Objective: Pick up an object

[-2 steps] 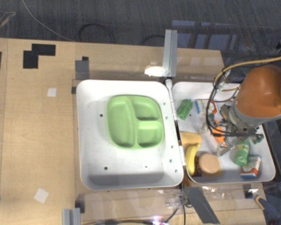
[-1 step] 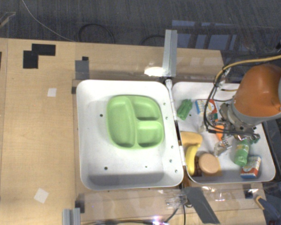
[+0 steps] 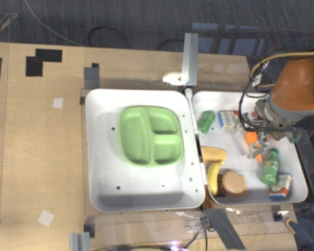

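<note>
The right bin [image 3: 235, 197] holds several small objects. My gripper [image 3: 257, 146] hangs low over its right half, below the orange band of the arm [image 3: 299, 85]. Directly under it lies an orange object [image 3: 250, 138], partly hidden by the gripper. A green bottle [image 3: 270, 167] lies just right of and below it, with a small red and white can [image 3: 280, 186] beside that. A yellow banana [image 3: 213, 163] and a round brown object [image 3: 233, 183] sit at the bin's front left. A green object [image 3: 205, 121] and a blue and white packet [image 3: 228, 120] lie at the back.
The left bin [image 3: 102, 187] holds a green divided plate [image 3: 149, 135]. A metal post [image 3: 189, 59] stands behind the wall between the bins. Black cables [image 3: 243, 106] loop from the arm over the right bin's back.
</note>
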`<action>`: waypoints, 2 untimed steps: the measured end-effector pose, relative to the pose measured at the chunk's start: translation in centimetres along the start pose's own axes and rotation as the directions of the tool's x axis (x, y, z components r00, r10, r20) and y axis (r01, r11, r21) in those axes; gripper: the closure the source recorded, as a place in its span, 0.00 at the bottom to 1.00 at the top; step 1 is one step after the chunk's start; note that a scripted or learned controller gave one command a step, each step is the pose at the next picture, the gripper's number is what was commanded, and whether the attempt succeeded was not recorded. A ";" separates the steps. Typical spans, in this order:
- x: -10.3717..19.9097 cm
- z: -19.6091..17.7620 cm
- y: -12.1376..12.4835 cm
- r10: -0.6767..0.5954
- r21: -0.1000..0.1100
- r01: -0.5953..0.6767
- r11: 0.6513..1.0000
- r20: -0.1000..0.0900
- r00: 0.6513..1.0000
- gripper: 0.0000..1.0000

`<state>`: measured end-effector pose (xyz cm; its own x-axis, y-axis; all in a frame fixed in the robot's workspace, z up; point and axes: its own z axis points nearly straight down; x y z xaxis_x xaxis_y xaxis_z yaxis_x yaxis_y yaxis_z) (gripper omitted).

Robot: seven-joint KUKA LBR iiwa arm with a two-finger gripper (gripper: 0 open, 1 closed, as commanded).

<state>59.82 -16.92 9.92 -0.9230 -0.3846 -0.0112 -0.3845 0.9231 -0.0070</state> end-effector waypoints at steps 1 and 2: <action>-0.4 -1.3 0.1 -0.002 0.003 0.002 1.000 0.010 1.000 1.00; -0.4 -1.3 0.1 -0.002 0.003 0.002 1.000 0.010 1.000 0.00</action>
<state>60.15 -16.69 11.20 -0.9221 -0.3864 -0.0207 -0.3863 0.9223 -0.0097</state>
